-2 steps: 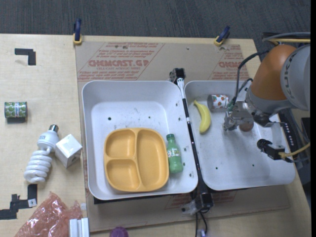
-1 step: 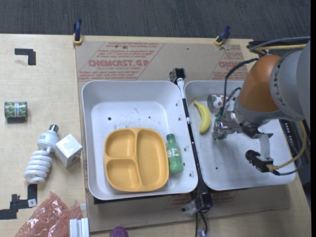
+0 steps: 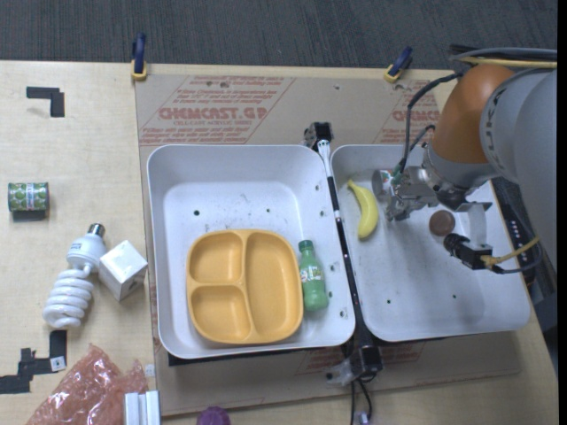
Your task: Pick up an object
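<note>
Wooden counter under a slanted overhead camera, dark carpet beyond its far edge, a printed cardboard sheet clamped down with two white bins on it. From my seat, left bin carries a yellow divided plate toward its near edge and a small green bottle lying just beside the plate, against the bin's right wall. Right bin has a banana by its left wall near the far corner, and a small brown round thing further right. Arm comes in from the right and hangs low over the right bin's far half; claw sits between banana and brown thing, near the banana, so I judge the banana is the likely target. Can't tell how the claw is set, wrist body blocks it. Nothing visibly gripped. Bulb, white cube and small can lie on the counter's left side, outside the bins, so out of play.
</note>
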`<control>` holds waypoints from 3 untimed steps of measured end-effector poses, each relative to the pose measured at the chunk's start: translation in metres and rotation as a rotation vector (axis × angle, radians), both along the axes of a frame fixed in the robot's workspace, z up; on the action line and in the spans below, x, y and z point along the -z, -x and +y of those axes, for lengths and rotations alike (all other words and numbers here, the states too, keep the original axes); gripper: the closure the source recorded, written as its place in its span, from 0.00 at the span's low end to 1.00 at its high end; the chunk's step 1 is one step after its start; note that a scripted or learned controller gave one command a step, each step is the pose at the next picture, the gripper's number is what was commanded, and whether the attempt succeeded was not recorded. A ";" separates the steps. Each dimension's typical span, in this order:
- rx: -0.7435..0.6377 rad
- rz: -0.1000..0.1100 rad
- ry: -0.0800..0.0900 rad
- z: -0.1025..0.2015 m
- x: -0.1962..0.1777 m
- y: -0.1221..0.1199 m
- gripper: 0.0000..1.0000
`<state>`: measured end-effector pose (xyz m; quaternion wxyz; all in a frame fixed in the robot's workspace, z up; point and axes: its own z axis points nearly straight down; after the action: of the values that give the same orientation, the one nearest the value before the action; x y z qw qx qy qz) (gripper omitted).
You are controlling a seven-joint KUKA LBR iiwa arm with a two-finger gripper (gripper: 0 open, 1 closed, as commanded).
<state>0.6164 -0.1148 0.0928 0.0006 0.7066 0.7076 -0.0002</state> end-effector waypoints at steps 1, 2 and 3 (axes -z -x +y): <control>0.003 0.001 -0.001 0.002 0.000 0.073 0.00; -0.001 -0.001 0.000 -0.019 0.000 -0.001 0.00; 0.004 0.001 -0.001 -0.002 0.000 0.077 0.00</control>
<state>0.5396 -0.1164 0.0923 0.0000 0.7079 0.7063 -0.0001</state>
